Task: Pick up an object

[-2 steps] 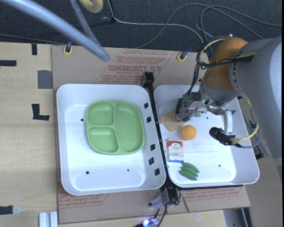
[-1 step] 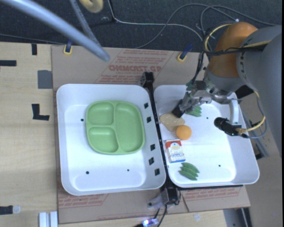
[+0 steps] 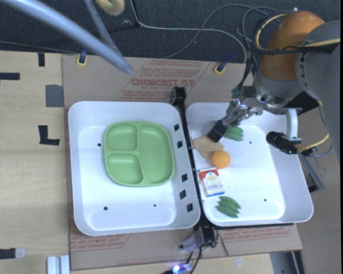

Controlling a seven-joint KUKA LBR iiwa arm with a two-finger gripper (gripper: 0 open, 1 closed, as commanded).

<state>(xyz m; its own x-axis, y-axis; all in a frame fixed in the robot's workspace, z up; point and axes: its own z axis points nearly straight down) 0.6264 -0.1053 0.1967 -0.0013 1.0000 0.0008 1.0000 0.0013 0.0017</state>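
Observation:
My gripper [image 3: 218, 131] reaches down into the right bin [image 3: 274, 176] near its upper left part. Its dark tip sits just left of a green pod-like toy [image 3: 235, 133] and just above a beige rounded piece [image 3: 207, 147]. An orange ball [image 3: 220, 159] lies right below that piece. A small red and white carton [image 3: 211, 182] lies further down, and a second green pod [image 3: 228, 206] rests near the bin's front. Nothing is visibly held between the fingers.
The left bin [image 3: 91, 210] holds a green divided plate [image 3: 140, 153]. A black divider [image 3: 184, 147] with clips runs between the bins. Cables loop behind the right bin, and a black fitting [image 3: 280, 141] juts in at its right wall.

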